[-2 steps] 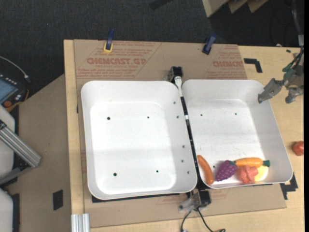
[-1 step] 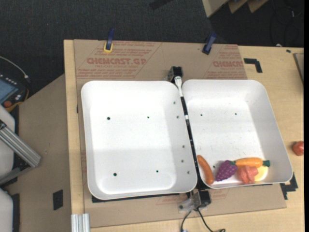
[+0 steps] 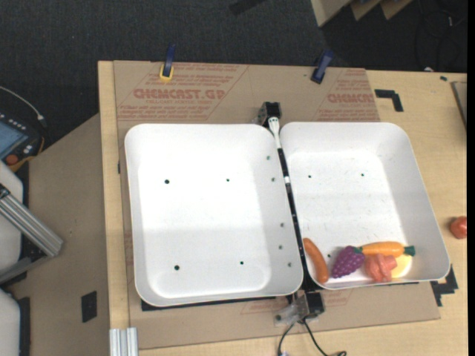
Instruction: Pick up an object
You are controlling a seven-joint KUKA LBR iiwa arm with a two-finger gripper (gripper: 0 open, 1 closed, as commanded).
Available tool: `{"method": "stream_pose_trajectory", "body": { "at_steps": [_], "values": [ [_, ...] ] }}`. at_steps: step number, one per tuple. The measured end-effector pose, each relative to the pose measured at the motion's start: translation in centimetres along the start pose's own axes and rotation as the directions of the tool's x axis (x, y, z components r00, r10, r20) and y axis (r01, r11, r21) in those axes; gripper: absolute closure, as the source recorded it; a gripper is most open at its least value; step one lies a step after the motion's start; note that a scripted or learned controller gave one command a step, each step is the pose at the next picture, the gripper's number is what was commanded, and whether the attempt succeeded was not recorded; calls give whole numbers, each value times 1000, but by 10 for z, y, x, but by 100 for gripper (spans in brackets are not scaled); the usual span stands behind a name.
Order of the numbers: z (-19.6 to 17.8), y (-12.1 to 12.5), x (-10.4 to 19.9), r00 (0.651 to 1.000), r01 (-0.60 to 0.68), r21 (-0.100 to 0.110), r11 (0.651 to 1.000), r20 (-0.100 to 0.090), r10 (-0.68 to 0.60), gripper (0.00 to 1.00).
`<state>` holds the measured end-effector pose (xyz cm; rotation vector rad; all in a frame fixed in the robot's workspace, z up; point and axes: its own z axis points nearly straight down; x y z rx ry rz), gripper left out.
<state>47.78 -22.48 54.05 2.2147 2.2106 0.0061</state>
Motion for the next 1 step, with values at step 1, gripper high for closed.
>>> {"method": "stream_pose_trajectory", "body": {
  "at_steps": [1],
  "values": [
    [-6, 3, 1, 1000, 2, 3, 1000, 1, -2, 100]
  ]
}}
